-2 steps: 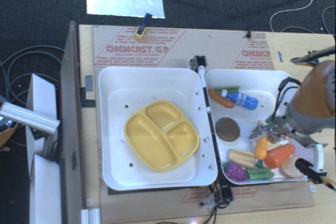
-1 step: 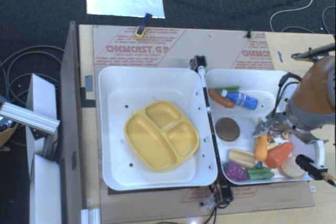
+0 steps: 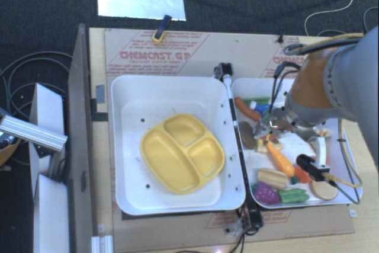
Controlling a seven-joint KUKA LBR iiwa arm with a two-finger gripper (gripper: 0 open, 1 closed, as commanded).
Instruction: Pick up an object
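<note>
The right bin (image 3: pixel 346 154) holds several toy foods. Among them are an orange carrot (image 3: pixel 279 158), a red-brown sausage (image 3: pixel 245 108), a purple bunch of grapes (image 3: pixel 266 194), a green piece (image 3: pixel 294 196), a tan roll (image 3: pixel 272 178) and a round biscuit (image 3: pixel 324 190). My gripper (image 3: pixel 270 126) hangs low over the upper middle of this bin. It is just above the carrot's top end and right of a brown piece (image 3: pixel 247 137). Clutter hides its tip.
The left bin (image 3: pixel 127 127) carries a yellow divided plate (image 3: pixel 182 152). A black rod (image 3: pixel 234 112) runs along the wall between the bins. Cables (image 3: pixel 343 178) trail over the right bin's far side. The grey arm with its orange band (image 3: pixel 311 85) covers that bin's upper right.
</note>
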